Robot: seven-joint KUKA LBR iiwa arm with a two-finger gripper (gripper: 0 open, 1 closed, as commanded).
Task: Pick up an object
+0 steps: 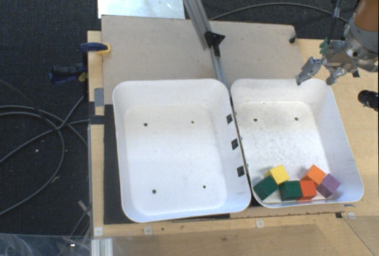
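Note:
Several small blocks lie bunched in the near corner of the right bin (pixel 284 130): a yellow block (pixel 279 175), a dark green block (pixel 266 188), a second green block (pixel 290 190), a red-orange block (pixel 307 188), an orange block (pixel 316 174) and a purple block (pixel 328 185). My gripper (pixel 320 72) hangs over the far right corner of that bin, well away from the blocks. Its two fingers are spread apart, open, with nothing between them.
The left bin (pixel 172 148) stands beside the right one, sharing a middle rim with black clips. A slanted metal pole (pixel 195 6) crosses above the bench at the back. Clamps and cables lie off the bench on the left.

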